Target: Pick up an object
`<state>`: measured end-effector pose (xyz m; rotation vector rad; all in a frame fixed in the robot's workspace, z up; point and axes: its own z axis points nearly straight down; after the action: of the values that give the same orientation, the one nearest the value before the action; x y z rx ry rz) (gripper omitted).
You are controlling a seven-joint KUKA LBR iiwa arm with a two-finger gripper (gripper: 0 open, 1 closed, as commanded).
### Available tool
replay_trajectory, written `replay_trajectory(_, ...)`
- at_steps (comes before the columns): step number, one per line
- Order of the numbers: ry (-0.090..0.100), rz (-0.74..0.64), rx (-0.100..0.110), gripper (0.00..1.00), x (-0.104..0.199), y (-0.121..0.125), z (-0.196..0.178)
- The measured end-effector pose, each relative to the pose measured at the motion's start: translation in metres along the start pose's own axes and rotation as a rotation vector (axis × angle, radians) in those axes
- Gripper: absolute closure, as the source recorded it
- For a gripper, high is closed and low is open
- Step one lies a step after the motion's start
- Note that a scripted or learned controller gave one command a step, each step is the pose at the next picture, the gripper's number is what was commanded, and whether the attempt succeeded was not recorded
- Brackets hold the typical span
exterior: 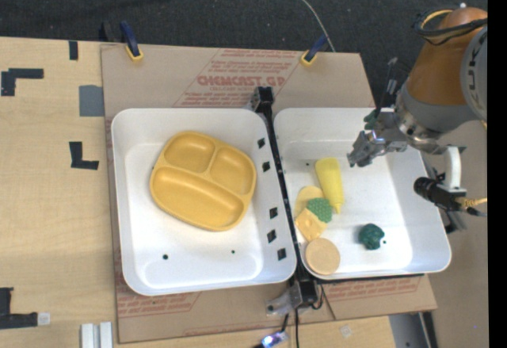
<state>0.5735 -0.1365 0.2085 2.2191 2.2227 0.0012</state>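
While the arm [444, 69] leans in from the right, its gripper [363, 151] hangs over the right bin [412, 204]; can't tell its state. Yellow bottle [330, 184] just beside it lies flat, long axis roughly top-to-bottom.

Yellow divided plate [203, 180], white bins [127, 204], green broccoli piece [371, 236], yellow bottle [330, 184].

The brown cardboard sheet [230, 77] under the two white bins carries red print reading "CHEMCAST GP", with smaller red lines beneath it too blurred to read.
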Motion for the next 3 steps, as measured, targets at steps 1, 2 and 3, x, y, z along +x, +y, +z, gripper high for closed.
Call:
replay_trajectory(1,0.002,-0.005,0.001,1.0,0.053,0.015,-0.01)
replay_trajectory(2,0.001,-0.005,0.001,1.0,0.105,0.025,-0.02)
replay_trajectory(3,0.0,-0.004,0.003,1.0,0.157,0.033,-0.008)
